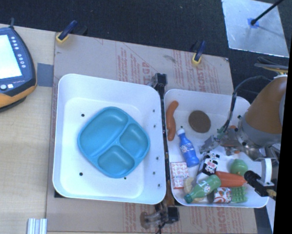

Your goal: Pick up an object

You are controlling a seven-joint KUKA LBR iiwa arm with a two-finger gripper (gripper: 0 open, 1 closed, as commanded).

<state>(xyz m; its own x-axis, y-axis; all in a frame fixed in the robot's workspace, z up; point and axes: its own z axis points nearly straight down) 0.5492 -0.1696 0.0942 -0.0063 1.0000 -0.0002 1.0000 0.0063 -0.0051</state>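
Spanning wooden bench point(14, 147) — brown cardboard point(141, 62)

Two bins side by side on the bench, left and right.

In the left bin point(62, 131), a divided plate point(114, 141) lying near the middle. In the right bin point(189, 98), a sausage point(171, 120) along the left wall, a round disc point(199, 121) to its right, a small bottle point(187, 148) just below the sausage. Nearer the front edge, a larger bottle point(203, 188) lying tilted, a carrot point(230, 179) to its right, a ball point(239, 166) just behind the carrot, a cow figure point(211, 164) between small bottle and ball, a card point(178, 171) against the left wall. Over the right side of this bin, the arm point(264, 112), with the gripper point(216, 142) just right of the small bottle. Far left on the bench, a tablet point(6, 69).
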